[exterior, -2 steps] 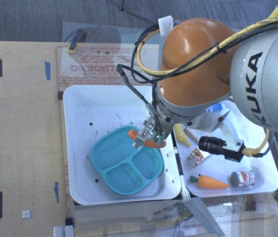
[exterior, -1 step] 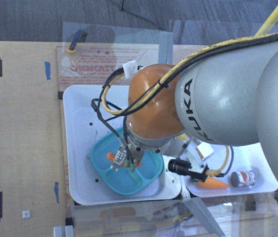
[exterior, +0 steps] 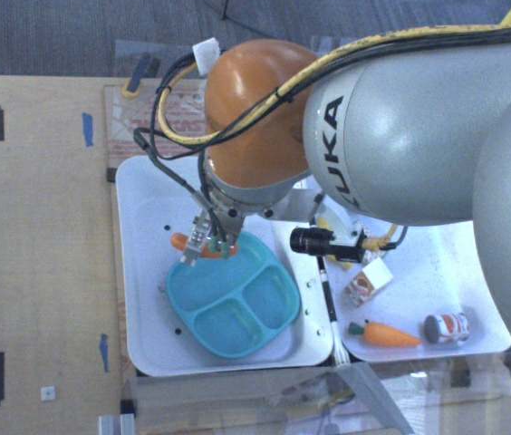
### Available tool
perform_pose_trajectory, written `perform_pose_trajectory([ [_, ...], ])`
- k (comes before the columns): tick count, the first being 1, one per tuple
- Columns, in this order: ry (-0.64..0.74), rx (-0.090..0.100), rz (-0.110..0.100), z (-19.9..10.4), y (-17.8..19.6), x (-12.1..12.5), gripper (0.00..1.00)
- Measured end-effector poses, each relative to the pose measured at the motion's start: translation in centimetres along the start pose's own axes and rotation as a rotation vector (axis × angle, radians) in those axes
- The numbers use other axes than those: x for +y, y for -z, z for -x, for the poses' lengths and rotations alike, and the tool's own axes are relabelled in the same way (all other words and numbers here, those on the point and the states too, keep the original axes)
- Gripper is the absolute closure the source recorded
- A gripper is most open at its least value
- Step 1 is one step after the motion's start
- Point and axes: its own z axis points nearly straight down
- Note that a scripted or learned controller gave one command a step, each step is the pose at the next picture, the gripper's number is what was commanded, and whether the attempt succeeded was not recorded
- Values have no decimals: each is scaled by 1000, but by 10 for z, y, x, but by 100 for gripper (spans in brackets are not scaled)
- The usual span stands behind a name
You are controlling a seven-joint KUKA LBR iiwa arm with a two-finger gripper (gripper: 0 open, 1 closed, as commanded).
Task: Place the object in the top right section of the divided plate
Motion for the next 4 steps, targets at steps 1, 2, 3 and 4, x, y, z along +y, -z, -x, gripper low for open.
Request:
perform_pose_trajectory([
  [1, 212, 2, -1, -48, -85, -22, 100],
  [2, 90, 4, -3, -48, -89, -23, 100],
  [3, 200, -26, 19, 32, -137, -73, 100],
  [4, 227, 0, 0, -37, 20, -46, 100],
])
